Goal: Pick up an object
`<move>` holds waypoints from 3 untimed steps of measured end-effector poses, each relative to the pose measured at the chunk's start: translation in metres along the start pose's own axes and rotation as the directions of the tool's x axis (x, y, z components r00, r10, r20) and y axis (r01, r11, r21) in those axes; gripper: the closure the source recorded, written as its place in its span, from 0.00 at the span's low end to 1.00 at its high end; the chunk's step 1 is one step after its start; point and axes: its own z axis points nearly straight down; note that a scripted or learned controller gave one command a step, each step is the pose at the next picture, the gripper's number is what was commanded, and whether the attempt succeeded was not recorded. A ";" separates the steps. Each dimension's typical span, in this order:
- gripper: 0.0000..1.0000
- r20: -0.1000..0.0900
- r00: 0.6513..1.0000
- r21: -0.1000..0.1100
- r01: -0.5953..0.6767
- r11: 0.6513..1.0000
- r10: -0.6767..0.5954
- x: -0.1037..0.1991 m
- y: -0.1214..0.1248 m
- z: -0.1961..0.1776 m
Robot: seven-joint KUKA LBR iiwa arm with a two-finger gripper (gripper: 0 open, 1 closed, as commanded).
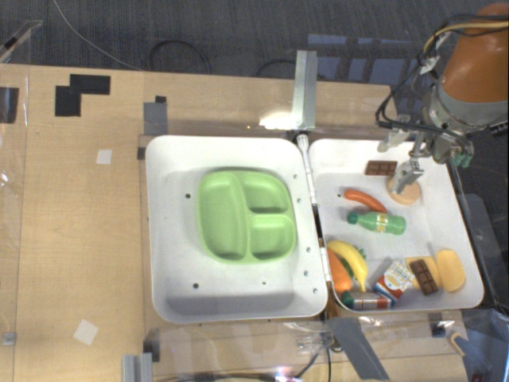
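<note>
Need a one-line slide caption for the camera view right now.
End effector poised over a tan disc in the right bin of toy food; green divided tray in left bin.

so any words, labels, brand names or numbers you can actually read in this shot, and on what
None can be read as text.
Small carton in the right bin: red, white and blue print on its face, too small and blurred to read.
Green bottle: a yellow band around its middle, no legible lettering.
Chocolate bars: no readable marks.
Green divided tray in the left bin: plain, no text.
</note>
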 end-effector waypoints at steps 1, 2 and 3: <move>0.00 0.002 0.977 0.000 -0.213 0.977 0.213 -0.002 0.022 0.116; 0.00 0.003 0.975 0.000 -0.221 0.975 0.221 0.094 0.043 0.122; 0.00 0.012 0.978 -0.001 -0.207 0.978 0.207 0.124 0.033 0.122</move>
